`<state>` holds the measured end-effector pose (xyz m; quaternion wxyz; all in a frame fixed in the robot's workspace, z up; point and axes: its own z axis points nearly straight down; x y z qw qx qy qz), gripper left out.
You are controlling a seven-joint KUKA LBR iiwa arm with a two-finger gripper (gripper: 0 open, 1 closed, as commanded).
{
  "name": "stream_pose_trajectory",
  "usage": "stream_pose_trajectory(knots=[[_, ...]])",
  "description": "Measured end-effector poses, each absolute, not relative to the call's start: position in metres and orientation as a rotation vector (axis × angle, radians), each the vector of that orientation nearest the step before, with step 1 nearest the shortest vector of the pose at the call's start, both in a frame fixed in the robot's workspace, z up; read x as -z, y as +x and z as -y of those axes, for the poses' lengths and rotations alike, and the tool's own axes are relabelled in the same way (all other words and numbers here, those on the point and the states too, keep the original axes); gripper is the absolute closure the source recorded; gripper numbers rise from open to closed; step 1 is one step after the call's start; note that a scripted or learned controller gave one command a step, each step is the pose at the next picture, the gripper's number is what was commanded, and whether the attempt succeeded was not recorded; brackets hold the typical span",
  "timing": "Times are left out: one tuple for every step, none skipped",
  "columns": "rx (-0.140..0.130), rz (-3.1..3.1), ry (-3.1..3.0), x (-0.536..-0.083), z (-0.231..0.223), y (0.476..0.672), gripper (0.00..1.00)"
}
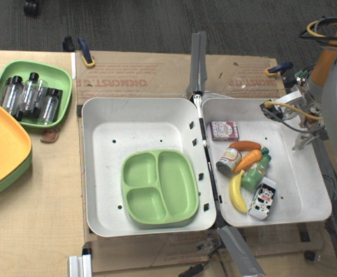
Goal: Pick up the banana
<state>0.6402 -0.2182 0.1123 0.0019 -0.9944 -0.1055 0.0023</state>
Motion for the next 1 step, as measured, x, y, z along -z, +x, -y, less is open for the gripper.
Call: stream_pose_trajectory(knots=[[-0.007, 0.331, -3.120, -0.1123, 0.2182, 0.6402, 0.00]])
